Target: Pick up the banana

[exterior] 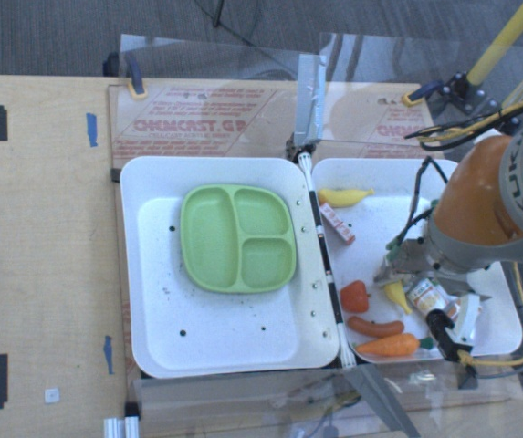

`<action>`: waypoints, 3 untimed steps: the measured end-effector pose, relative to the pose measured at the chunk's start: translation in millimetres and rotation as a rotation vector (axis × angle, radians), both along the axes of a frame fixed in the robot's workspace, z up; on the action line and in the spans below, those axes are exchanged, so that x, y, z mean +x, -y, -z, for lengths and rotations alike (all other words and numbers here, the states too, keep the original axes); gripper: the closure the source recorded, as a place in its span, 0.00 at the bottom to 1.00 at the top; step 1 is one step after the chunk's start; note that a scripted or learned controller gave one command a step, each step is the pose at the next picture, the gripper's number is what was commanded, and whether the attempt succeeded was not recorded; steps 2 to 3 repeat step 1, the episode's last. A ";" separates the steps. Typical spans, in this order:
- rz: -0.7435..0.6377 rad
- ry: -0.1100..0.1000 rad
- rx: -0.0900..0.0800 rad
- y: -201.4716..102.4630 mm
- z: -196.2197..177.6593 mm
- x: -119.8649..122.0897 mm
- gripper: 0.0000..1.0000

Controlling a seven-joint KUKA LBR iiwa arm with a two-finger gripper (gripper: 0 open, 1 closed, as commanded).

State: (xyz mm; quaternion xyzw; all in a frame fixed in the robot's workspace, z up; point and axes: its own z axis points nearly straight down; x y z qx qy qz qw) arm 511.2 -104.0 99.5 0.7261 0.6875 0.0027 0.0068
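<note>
Yellow banana (344, 195) at far edge of right bin (380, 173), well apart from gripper (400, 276). Gripper low over bin's middle, beside small yellow piece (396, 294) and can (423, 295); finger opening and any hold: cannot tell. Tomato (354, 296), sausage (376, 326), carrot (388, 345) along near edge. Green divided plate (238, 237) in left bin (151, 245).

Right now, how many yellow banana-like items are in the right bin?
2: one banana near the bin's far-left corner, and a second yellow piece partly under the gripper. The arm may hide more.
</note>
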 end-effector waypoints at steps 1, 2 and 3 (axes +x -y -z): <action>0.116 -0.013 0.007 -54.7 -85.0 51.7 1.00; 0.116 -0.013 0.007 -54.7 -85.0 51.7 1.00; 0.116 -0.013 0.007 -54.7 -85.0 51.7 1.00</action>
